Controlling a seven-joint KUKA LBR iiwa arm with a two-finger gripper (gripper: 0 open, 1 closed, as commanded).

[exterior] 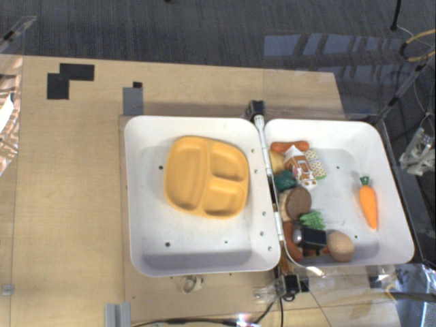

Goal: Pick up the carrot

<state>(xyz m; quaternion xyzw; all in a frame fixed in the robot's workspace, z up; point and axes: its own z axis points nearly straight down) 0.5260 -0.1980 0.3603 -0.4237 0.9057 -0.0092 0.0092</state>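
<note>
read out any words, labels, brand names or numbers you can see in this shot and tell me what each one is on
No text here can be read.
Small carton in the right bin: red and white printed pattern, too small and blurred to read.
Carrot, yellow tray, left bin: no markings visible.

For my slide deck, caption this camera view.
Carrot lies alone in right bin; yellow divided tray fills left bin.
</note>
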